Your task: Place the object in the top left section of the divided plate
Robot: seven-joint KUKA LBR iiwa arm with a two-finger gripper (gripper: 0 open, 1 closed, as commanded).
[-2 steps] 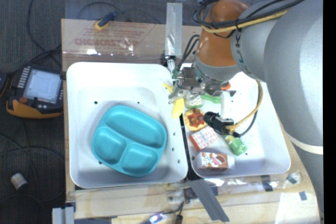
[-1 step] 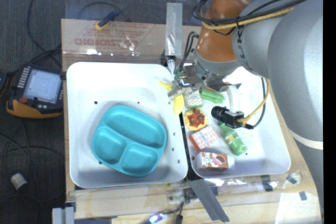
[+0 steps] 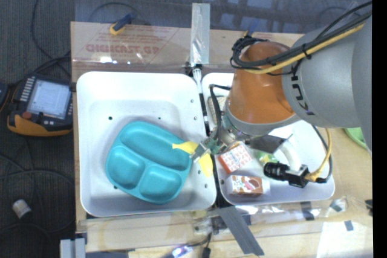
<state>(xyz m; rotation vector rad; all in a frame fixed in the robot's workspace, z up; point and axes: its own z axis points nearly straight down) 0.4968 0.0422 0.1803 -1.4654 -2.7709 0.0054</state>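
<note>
Bins sit side by side: the left bin (image 3: 97, 93) holds a teal divided plate (image 3: 148, 161), tilted, its large section uppermost. The right bin (image 3: 314, 190) holds two small red-and-white cartons (image 3: 242, 173). The gripper (image 3: 208, 147) hovers over the divider between the bins, pinching a yellow object (image 3: 186, 147) at the plate's right rim; it points left toward the plate, long axis near horizontal. The orange band (image 3: 260, 90) covers much of the right bin.

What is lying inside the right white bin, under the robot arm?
In the right white bin two small orange-red cartons lie near the front, with a green item beside them. The grey and orange arm covers the back of the bin.
</note>
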